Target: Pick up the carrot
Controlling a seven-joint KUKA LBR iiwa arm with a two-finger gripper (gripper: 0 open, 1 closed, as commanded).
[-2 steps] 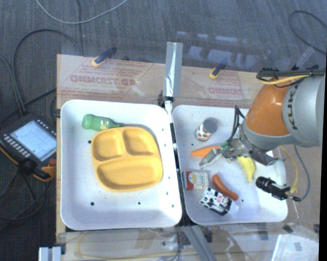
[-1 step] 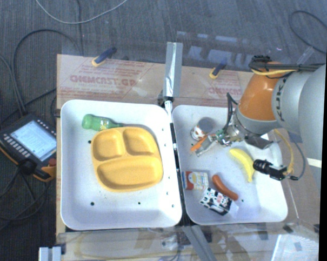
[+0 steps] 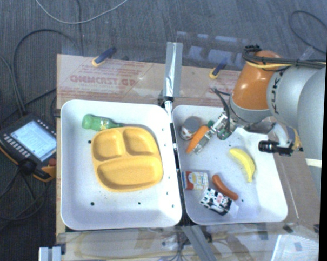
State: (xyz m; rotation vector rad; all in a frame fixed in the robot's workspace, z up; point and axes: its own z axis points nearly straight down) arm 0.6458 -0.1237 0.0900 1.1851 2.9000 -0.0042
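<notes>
Right bin (image 3: 268, 210): arm slants down-left, end effector (image 3: 205, 138) clamping carrot (image 3: 195, 140).

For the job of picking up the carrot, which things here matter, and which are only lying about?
Matter to the job:
- carrot, in the right bin, near its upper left corner
- gripper, right at the carrot

Only lying about:
- banana
- sausage
- small carton
- black-and-white box
- grey round thing
- yellow divided tray and green bottle, in the left bin
</notes>
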